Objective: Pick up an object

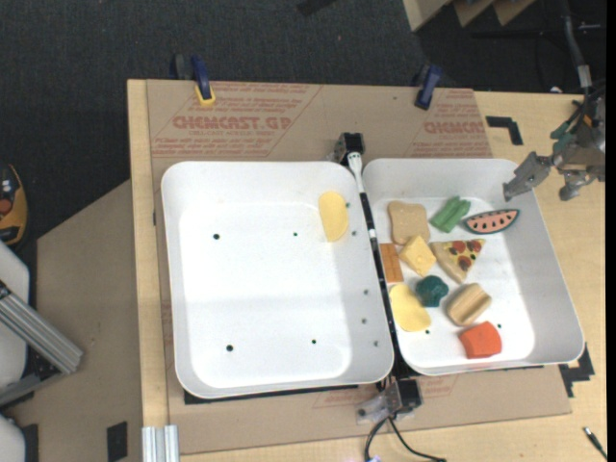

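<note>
The gripper (pixel 544 173) hovers with fingers apart over the right bin's (pixel 539 258) far right edge, holding nothing; the approach step, it seems: next it must descend onto the nearby watermelon slice (pixel 491 221)

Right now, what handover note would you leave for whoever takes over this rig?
Gripper: at the right bin's far right corner, above the rim, holding nothing that I can see.
Right bin: toy food in a cluster, including watermelon slice, green piece, pizza slice, red block.
Left bin: one yellow piece by the divider.
Done: nothing picked up.
Left: descend on an object, grasp, lift.
</note>
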Robot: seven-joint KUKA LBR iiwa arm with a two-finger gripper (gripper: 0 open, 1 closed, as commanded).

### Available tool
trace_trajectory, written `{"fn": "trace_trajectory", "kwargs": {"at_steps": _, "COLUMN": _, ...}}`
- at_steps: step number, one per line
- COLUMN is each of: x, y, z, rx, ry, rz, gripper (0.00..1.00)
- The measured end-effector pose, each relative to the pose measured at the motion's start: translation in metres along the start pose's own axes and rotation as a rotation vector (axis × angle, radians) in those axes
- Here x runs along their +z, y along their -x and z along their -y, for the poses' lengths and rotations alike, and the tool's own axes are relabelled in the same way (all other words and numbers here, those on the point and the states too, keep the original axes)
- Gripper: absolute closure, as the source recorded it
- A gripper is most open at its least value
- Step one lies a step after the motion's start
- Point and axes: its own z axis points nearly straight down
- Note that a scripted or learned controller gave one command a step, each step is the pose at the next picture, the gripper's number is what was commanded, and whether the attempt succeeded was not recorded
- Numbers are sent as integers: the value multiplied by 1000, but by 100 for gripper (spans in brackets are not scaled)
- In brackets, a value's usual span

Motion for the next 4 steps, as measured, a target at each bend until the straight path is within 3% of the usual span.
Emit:
{"fn": "trace_trajectory", "kwargs": {"at_steps": 1, "x": 189, "y": -44, "z": 5, "rx": -3, "ry": -16, "rz": -6, "gripper": 0}}
{"fn": "trace_trajectory", "kwargs": {"at_steps": 2, "x": 193, "y": -53, "z": -1, "rx": 0, "ry": 1, "rz": 3, "gripper": 0}}
{"fn": "trace_trajectory", "kwargs": {"at_steps": 3, "x": 179, "y": -52, "z": -4, "rx": 2, "ry": 11, "rz": 6, "gripper": 100}}
{"fn": "trace_trajectory", "kwargs": {"at_steps": 4, "x": 89, "y": -107, "z": -19, "rx": -7, "ry": 12, "rz": -1, "gripper": 100}}
